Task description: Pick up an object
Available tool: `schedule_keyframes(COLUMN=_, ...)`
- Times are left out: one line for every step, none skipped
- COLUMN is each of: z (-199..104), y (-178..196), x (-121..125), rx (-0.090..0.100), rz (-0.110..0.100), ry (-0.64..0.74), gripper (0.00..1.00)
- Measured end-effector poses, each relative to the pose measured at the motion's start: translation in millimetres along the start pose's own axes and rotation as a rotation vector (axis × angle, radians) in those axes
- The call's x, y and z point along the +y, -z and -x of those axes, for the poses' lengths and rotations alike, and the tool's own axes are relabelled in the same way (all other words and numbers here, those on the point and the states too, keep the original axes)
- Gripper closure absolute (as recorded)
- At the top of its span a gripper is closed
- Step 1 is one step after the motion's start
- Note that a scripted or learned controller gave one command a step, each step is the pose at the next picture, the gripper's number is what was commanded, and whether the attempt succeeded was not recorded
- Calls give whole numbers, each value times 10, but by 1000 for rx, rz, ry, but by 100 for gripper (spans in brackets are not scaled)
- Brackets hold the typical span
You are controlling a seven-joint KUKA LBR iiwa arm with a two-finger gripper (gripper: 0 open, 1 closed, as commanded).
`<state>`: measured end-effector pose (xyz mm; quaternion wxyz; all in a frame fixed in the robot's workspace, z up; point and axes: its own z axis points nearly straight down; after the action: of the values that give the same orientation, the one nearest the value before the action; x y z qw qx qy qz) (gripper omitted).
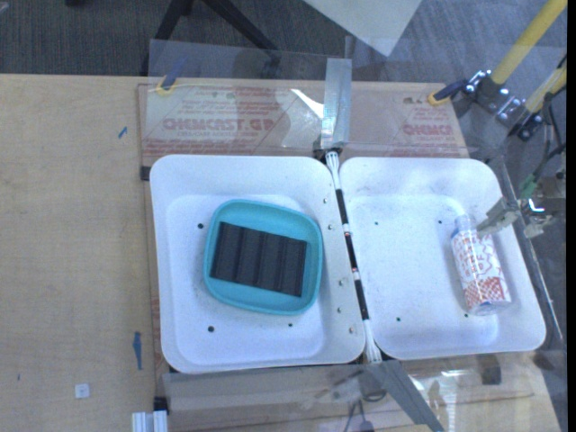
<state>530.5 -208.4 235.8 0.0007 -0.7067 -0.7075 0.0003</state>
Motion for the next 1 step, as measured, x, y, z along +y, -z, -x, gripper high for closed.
schedule_keyframes(z=155, y=187, x=-246, rx=0, rz=0, ry=56, gripper=0)
